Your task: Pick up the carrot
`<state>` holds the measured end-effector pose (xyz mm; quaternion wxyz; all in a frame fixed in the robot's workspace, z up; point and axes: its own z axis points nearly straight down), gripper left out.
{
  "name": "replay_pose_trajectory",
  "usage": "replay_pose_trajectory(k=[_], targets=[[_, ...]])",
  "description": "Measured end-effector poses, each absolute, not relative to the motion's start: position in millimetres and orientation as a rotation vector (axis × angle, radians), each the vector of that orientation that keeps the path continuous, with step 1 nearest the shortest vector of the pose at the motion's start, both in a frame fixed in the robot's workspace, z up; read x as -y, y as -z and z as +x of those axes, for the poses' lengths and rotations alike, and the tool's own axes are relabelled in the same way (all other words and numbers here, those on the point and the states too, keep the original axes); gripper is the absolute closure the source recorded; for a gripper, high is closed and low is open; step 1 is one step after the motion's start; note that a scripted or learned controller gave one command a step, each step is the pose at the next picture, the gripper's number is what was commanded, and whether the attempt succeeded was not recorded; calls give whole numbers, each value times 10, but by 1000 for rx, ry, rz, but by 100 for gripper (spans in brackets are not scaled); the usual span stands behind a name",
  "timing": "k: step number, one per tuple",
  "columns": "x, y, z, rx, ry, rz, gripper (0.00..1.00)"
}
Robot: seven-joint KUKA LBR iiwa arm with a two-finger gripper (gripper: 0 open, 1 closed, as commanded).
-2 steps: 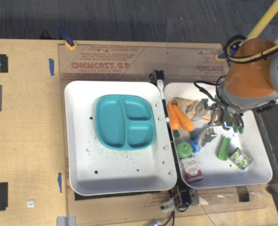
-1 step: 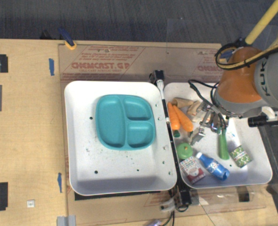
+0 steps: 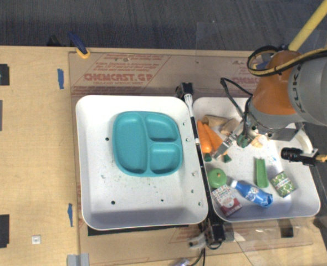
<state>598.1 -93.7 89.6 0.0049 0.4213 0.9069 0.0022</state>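
The orange carrot (image 3: pixel 206 138) lies in the right bin (image 3: pixel 305 204), against that bin's left wall and pointing toward its far left corner. My gripper (image 3: pixel 234 142) hangs low over the bin just right of the carrot, below the orange wrist band. Its fingers (image 3: pixel 225 143) stand apart, open, with nothing between them. The carrot lies beside the left finger and is not held.
The right bin also holds a green round fruit (image 3: pixel 217 177), a blue bottle (image 3: pixel 253 193), a green stick (image 3: pixel 260 172), a green box (image 3: pixel 282 184), a red-and-white carton (image 3: pixel 226 199) and beige pieces (image 3: pixel 219 123). A teal divided plate (image 3: pixel 148 143) sits in the left bin (image 3: pixel 97 204).
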Motion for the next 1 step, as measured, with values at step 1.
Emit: replay_pose_trajectory(k=[1], targets=[[938, -1038, 6020, -2831, -8, 1309, 100]])
